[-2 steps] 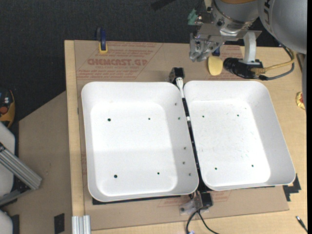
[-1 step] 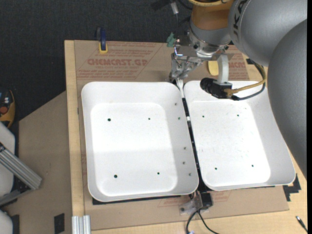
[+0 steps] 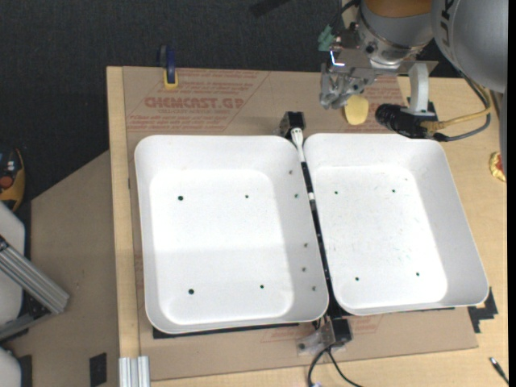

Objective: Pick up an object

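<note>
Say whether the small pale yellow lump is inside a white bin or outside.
Outside: the small pale yellow lump shows beyond the right white bin, beside the gripper.

1. Open floor spreads wall to wall in the shallow white plastic left bin and in its twin, the right bin.
2. A thin black strip runs along the seam where their rims meet, with a small black clip at its far end.
3. Behind the right bin, the grey arm and its gripper crowd the space over the brown board, with a pale yellow lump just beside the gripper.
4. A blue-and-yellow clamp stands at the board's far edge, well apart from both bins.
</note>
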Available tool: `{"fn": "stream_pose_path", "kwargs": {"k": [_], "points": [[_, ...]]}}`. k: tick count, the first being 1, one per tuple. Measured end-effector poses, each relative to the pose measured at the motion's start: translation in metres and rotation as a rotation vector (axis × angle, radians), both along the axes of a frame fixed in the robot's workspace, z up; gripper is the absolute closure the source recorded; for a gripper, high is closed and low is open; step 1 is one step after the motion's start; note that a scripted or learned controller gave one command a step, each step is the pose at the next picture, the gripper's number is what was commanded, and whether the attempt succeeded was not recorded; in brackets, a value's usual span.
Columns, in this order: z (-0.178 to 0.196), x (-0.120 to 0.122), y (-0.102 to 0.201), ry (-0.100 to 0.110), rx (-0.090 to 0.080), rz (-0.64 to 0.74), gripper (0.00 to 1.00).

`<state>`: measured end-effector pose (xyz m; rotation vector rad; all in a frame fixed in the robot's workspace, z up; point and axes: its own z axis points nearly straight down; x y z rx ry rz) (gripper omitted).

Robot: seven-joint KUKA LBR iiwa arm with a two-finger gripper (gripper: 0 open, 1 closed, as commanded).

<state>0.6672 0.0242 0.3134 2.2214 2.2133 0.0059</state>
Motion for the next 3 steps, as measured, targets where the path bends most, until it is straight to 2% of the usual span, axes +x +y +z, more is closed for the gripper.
{"fn": "stream_pose_path", "kwargs": {"k": [1,2,3], "points": [[0.011,-0.018,-0.094,0.005,-0.002,-0.005,1.0],[-0.057,-0.001,-0.047,0.012,0.002,0.007,1.0],[-0.009,0.0,-0.036,0.001,0.001,0.005,1.0]]}}
